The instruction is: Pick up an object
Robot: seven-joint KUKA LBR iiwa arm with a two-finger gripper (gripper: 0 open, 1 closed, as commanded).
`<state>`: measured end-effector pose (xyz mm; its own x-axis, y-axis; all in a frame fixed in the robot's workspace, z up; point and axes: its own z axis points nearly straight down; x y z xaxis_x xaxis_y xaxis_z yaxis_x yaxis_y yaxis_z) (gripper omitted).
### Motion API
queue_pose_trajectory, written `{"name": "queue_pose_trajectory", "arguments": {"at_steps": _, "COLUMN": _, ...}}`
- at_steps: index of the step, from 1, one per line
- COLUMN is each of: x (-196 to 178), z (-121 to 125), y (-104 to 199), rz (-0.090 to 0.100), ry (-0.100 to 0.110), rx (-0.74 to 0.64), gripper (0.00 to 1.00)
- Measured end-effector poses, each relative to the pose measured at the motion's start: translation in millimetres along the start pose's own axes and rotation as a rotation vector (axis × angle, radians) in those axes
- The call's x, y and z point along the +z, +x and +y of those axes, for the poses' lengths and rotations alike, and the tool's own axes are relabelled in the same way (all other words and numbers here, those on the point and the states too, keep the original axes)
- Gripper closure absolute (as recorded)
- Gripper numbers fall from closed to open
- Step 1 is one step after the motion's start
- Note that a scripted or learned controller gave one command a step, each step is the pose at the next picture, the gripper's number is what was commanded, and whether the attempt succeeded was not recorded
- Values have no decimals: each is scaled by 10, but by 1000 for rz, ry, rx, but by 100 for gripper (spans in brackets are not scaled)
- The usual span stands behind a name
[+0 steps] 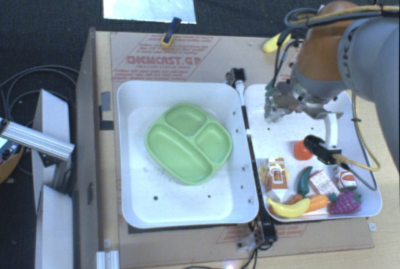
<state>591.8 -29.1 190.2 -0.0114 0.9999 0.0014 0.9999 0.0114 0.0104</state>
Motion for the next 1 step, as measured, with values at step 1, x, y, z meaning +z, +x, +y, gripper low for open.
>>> {"name": "queue_pose_trajectory", "arguments": {"at_steps": 1, "x": 563, "z": -120, "y": -771, "rz": -4, "ry": 13, "rx": 17, "gripper": 100}}
